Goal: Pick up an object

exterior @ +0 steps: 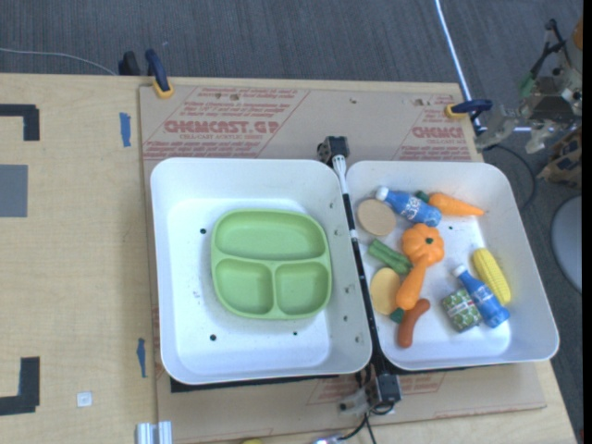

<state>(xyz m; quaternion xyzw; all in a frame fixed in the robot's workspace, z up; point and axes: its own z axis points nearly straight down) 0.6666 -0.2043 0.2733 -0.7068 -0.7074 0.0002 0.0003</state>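
**Toys wait in the right bin**

We see the toy food heaped in the right bin: an orange squash, a carrot, corn, two blue bottles, a green pod, a sausage and two tan discs. The left bin holds a green divided plate, its three sections bare. On the board behind the bins, red print reads "CHEMCAST GP".
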